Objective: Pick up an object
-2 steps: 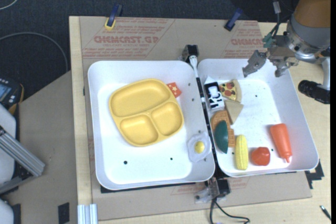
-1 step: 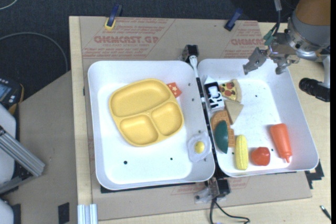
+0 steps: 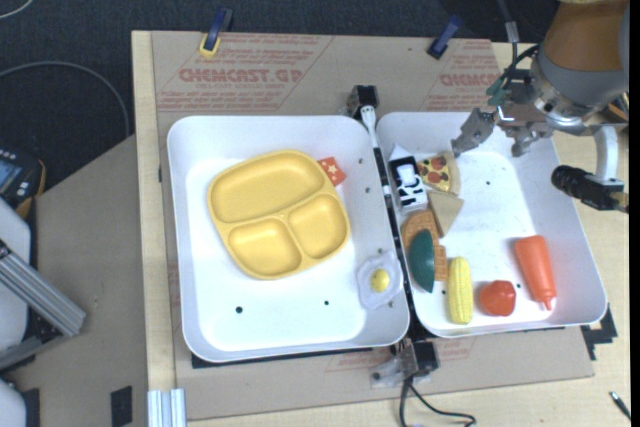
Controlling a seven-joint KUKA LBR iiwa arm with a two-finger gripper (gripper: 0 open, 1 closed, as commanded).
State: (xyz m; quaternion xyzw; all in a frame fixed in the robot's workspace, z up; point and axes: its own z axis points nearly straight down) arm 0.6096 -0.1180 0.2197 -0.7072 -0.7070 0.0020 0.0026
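- The gripper is hanging over the far part of the right bin, its two fingers spread wide with nothing between them.
- The pizza slice is lying just beside the left finger, on the nearer side.
- The carrot is lying well toward me from the jaws, its long axis running away from me.
- I judge the pizza slice the easier target.

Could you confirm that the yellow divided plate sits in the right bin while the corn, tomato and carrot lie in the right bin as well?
Not quite: the camera view shows the yellow divided plate in the left bin, not the right one. The rest holds: the corn, tomato and carrot lie in the right bin.
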